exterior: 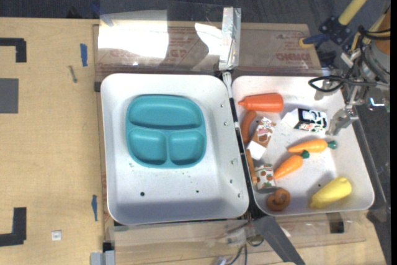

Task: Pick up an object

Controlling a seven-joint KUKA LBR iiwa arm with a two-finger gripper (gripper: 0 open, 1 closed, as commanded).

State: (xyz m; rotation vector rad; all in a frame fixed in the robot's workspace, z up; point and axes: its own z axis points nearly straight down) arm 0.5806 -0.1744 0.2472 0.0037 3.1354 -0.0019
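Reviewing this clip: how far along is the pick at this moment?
Nothing looks picked yet. The claw hangs over the right bin's far right side with nothing visibly in it. The toy carrots, yellow piece and small cartons all lie in the bin. Descent, grasp and lift remain.

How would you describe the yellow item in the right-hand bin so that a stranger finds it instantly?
Look in the right bin, the one crowded with toy food. Go to its near right corner: the yellow lemon-like piece lies there, below the two carrots. It is the one yellow thing among orange and brown neighbours.
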